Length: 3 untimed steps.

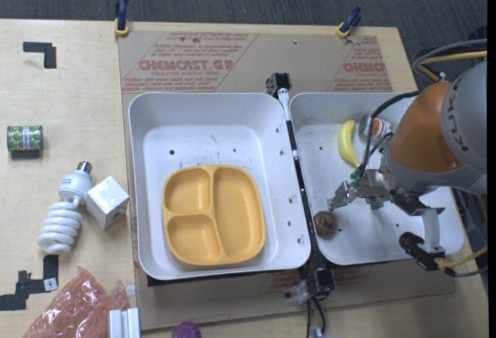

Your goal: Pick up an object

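Observation:
In the right bin [341, 247], a yellow banana [346, 141] lies near the back left. A small brown round object [325, 223] rests at the front left corner. A small red and white item [377, 127] peeks out beside the arm at the back. My gripper [346, 194] hangs over the middle of this bin, just right of and above the brown object and in front of the banana. The grey wrist and orange band [422, 135] cover much of it. Nothing shows as held.
The left bin [147, 174] holds a yellow divided plate [213, 214]. Left of the bins, on the bench, lie a spiral bulb [63, 214], a white cube [108, 201], a green can [25, 139] and a pink mesh bag [77, 305]. Cables run along the right bin's right side.

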Each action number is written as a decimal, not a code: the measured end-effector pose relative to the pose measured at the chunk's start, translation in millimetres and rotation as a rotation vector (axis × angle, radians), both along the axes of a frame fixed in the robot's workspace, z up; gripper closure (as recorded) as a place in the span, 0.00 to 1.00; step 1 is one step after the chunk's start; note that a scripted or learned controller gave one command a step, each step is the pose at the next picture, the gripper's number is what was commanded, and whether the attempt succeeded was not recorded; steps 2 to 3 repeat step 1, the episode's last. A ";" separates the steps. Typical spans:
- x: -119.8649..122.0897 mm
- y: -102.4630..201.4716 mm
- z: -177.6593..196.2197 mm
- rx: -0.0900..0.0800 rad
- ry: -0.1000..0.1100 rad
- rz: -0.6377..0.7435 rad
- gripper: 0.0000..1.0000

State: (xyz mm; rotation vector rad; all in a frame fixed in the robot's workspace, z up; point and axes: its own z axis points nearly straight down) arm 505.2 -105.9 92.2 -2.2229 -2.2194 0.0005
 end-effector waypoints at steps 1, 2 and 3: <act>1.1 -0.6 9.9 -0.001 -0.002 0.000 1.00; 1.1 -0.6 9.9 -0.001 -0.002 0.000 1.00; 1.1 -0.6 9.9 -0.001 -0.002 0.000 1.00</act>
